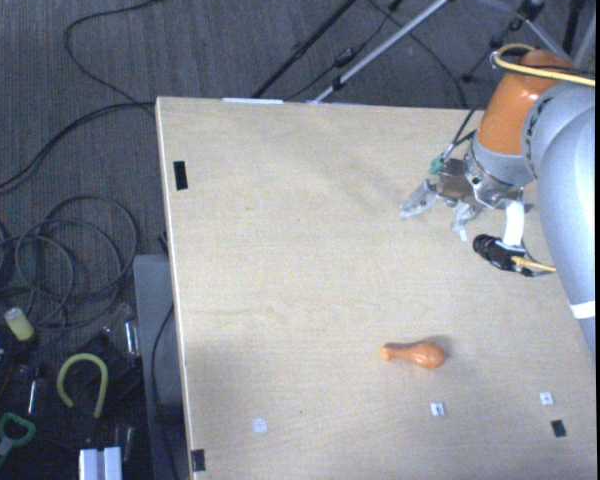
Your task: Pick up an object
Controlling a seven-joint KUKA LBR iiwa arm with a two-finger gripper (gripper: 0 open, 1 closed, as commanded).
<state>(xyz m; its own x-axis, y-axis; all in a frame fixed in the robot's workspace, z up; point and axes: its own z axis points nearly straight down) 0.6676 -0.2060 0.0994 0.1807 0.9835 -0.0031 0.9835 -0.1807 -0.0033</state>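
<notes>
Nearest the camera, low on the pale wooden table, lies a small orange object shaped like a pear or gourd, with a bulbous end pointing right and a thin neck pointing left. It rests flat on the board, alone, with bare wood all round it. A few small marks sit near the table's lower edge: a pale square sticker just below and right of the orange object, another further right, a dark mark beside that one, and a faint pale spot toward the lower left. A black tab sits on the table's lower left edge.

Further up, at the right, the grey arm reaches in with its orange band above the wrist. The tool hangs over the upper right part of the table, well apart from the orange object, with its pale fingers spread apart and nothing between them. A black and yellow cable loops beside the wrist.

On the table's far left side is a small black rectangular marker.

Beyond the table's far edge lies dark carpet with black cables coiled across it and pale stand legs crossing at the top. At the lower left on the floor lie a green U-shaped piece and other small tools.
</notes>
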